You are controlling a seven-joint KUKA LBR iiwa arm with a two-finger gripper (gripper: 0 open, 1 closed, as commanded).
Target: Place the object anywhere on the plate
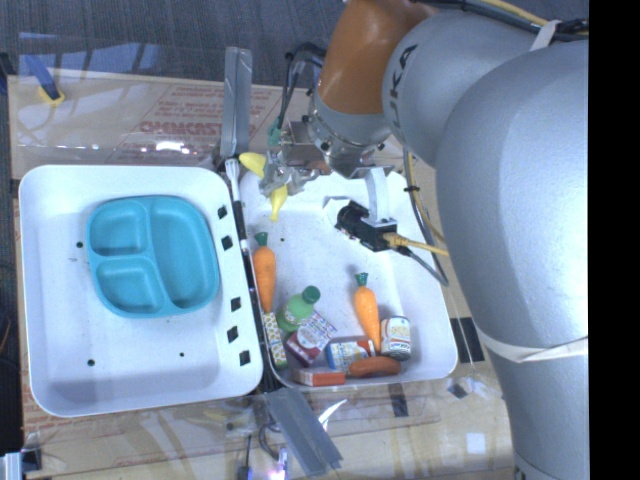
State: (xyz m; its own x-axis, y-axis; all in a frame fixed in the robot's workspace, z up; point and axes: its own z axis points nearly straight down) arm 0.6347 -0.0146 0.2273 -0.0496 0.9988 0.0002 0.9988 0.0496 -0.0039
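Two shallow white bins sit side by side on a bench, seen from above at a slant. A large grey robot arm (pixel 500 168) with an orange band above its wrist reaches in from the right.

The left bin (pixel 35 298) carries a light blue plate (pixel 152 253) with three compartments. It lies flat, nearer the bin's far edge than its near edge, and nothing rests on it.

The gripper (pixel 279 180) hangs over the far left corner of the right bin (pixel 320 243), close to the wall the bins share. It is pinching a yellow toy banana (pixel 277 205) between its fingers. One end of the banana points down toward the bin floor. The other end sticks out to the left over the shared wall. The banana is well apart from the plate.

Just below the banana, a carrot (pixel 264 273) lies along the right bin's left wall. A second carrot (pixel 367 310) lies toward the near right corner. A green-capped bottle (pixel 298 308) lies between the two. Along the near edge sits a crowded heap of small packets and what looks like a labelled can (pixel 397 336). The heap is too jumbled to tell its pieces apart.
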